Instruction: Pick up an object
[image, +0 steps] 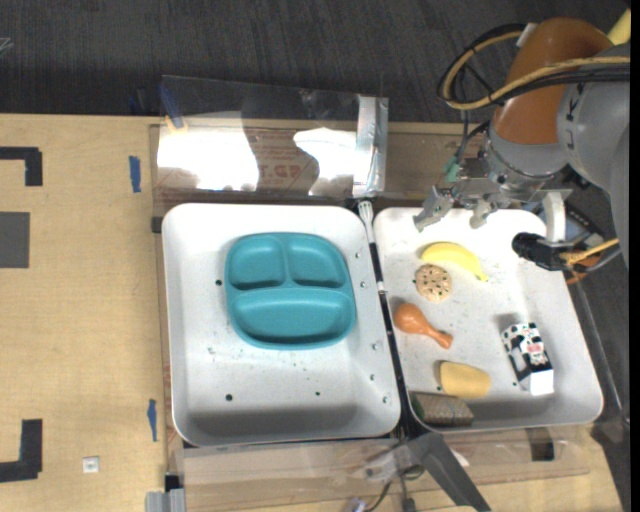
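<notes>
- I see the gripper (457, 208) over the far edge of the right bin (580, 330), with the grey arm (600, 120) reaching in from the right.
- Fingers: two light prongs show splayed apart, with nothing between them. I read them as spread wide and empty.
- Nearest candidate is the banana (452, 259), just beside the gripper on the near side, a short drop toward the bin's middle. I take it as the likely target.
- Banana's long axis runs roughly left to right across the bin, tilting down toward the right. The right end is the thinner tip, pointing at the bin's right wall.
- My judgement: the fingers need to straddle the banana across its short width, so their closing line should run near-to-far.
- A round cookie (433, 282) sits touching or just under the banana's left end. It may get nudged.
- Farther off in the same bin: an orange drumstick toy (421, 324), a tan bread-like lump (465, 379), a black-and-white carton (527, 354), and a brush (443, 407) at the near edge.
- The left bin (190, 330) holds a teal divided plate (290, 290), well apart from the gripper.
</notes>
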